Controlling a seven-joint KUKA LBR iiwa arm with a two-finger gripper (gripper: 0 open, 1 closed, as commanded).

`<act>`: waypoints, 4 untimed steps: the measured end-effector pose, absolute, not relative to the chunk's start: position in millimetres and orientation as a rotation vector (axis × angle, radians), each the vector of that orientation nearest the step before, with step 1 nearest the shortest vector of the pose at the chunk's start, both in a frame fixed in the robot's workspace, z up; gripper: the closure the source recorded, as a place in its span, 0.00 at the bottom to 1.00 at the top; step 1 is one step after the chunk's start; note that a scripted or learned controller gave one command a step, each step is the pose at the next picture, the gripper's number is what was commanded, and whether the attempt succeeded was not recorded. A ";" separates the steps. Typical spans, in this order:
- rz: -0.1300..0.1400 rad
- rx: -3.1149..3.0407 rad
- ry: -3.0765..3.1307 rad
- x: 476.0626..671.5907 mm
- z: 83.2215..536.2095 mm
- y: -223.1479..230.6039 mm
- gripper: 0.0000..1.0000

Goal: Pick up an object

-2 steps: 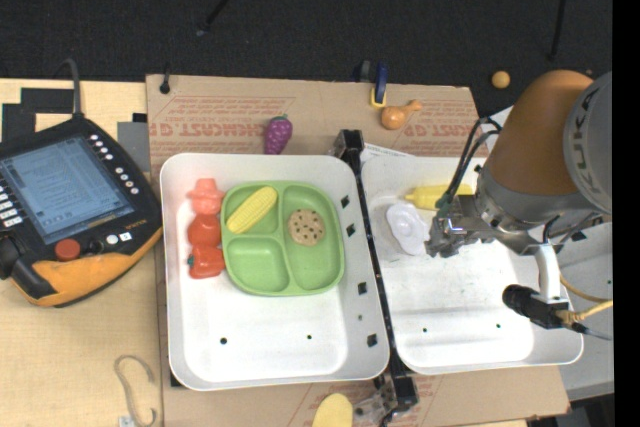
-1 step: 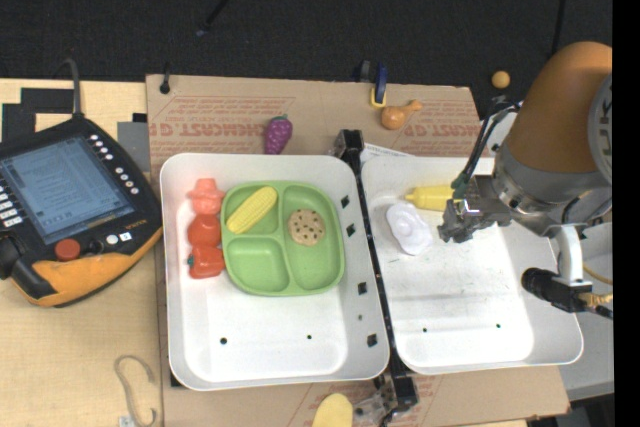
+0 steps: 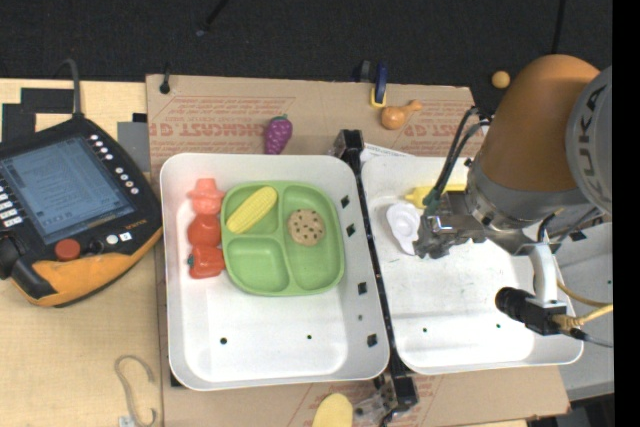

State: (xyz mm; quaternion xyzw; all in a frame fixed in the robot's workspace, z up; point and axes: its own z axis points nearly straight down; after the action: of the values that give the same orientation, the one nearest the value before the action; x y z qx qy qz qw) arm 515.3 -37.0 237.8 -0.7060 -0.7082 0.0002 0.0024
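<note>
My gripper [image 3: 433, 243] hangs low over the right bin [image 3: 470, 335], near its upper left part. Just left of it lies a white object [image 3: 402, 223], close to or touching it. A yellow object [image 3: 428, 192] lies behind the gripper, partly hidden by the wrist. The left bin [image 3: 260, 345] holds a green divided plate [image 3: 262, 267] bearing a yellow corn cob [image 3: 250, 207] and a cookie [image 3: 306, 227]. A red figure [image 3: 204, 230] lies along the plate's left side.
A teach pendant [image 3: 65, 200] rests on the bench at the left. Purple grapes [image 3: 278, 133] and an orange gourd-like toy [image 3: 398, 115] sit on the cardboard behind the bins. A yellow item [image 3: 333, 409] lies at the front edge. The arm's orange band [image 3: 545, 115] looms over the right bin.
</note>
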 end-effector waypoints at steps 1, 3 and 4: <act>0.004 -2.216 -2.219 480.7 235.4 -2.8 1.00; 0.004 -2.219 -2.219 483.5 231.6 13.4 1.00; 0.003 -2.220 -2.219 488.3 231.7 -0.4 1.00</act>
State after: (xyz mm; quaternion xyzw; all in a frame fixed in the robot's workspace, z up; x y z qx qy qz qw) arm 488.3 -0.4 231.7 -0.7073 -0.7069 0.0011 0.0012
